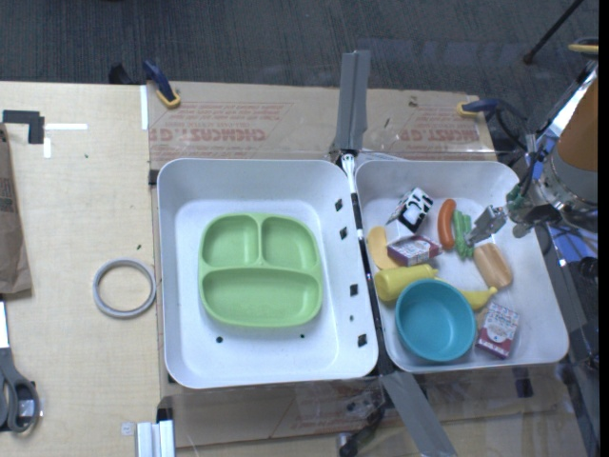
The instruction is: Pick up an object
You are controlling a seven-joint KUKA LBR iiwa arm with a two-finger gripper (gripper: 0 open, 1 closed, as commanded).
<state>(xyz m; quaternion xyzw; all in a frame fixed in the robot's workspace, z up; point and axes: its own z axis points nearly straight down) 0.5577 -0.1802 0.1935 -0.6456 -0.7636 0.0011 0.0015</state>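
Gripper (491, 221) hovers over right bin (542, 284), finger state unclear; green item (462, 232) just left, hot dog (493, 266) just below.

- The light is bright and even, from above.
- The white bins (181, 255) are almost overexposed; their walls lose detail.
- Soft, short shadows lie under the green plate (261, 271) and blue bowl (435, 320).
- The floor behind the worktop (76, 160) is dim.
- The end effector (490, 222) looks slightly blurred.
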